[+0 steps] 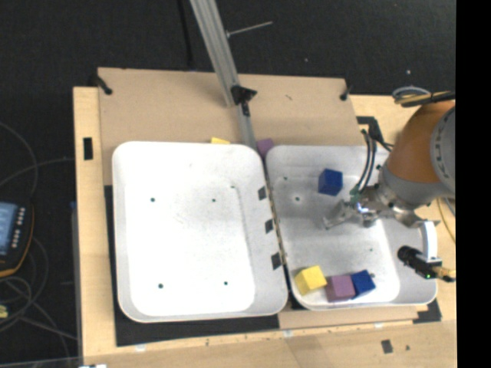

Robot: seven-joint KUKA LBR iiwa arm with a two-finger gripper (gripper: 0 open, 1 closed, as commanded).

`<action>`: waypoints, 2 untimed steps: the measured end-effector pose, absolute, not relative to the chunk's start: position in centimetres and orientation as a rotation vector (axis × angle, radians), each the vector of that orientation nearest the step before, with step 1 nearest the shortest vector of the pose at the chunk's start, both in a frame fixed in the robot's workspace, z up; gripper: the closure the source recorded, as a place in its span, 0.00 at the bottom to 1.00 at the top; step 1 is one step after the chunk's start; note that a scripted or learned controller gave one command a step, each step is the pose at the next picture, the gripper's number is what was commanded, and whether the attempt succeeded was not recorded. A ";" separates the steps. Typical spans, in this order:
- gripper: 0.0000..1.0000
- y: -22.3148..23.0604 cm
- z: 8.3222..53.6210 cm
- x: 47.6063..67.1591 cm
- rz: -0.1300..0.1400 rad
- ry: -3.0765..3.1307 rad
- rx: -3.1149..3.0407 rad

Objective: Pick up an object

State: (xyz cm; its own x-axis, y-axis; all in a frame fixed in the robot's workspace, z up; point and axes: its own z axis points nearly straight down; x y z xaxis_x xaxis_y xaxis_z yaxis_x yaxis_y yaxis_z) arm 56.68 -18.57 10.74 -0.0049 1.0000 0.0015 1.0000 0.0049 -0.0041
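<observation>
the grey arm with the orange band (422, 156) reaches in from the right over the right-hand shallow white bin (303, 167). its end effector (337, 218) hangs low over the middle of that bin, pointing toward the left, its metal tips close above the bin floor; whether those tips are spread or pressed together cannot be told at this size, and nothing shows between them.

four small blocks lie in the right bin. a blue cube (331, 182) sits near the far side of the bin, just up from the end effector and apart from it. along the near edge a yellow cube (311, 279), a purple cube (341, 287) and a second, darker blue cube (363, 283) lie in a row, the purple one touching the blue one beside it and the yellow one just to its left. these three are well apart from the end effector, below it in the view.

the left-hand shallow white bin (130, 205) sits just beside the right one on the tan wooden surface (169, 106). a slanted grey metal rail (215, 37) runs down from the top to the seam between the bins.
</observation>
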 end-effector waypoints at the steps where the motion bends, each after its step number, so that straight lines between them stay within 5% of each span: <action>1: 0.00 -17.4 9.7 64.0 -0.004 -2.231 -2.219; 2: 0.00 -14.3 9.8 67.3 -0.004 -2.231 -2.219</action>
State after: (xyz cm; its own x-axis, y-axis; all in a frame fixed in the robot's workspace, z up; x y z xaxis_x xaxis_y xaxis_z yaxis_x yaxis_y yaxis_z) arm 67.33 -14.29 9.83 -0.0055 1.0000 -0.0015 1.0000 0.0055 0.0053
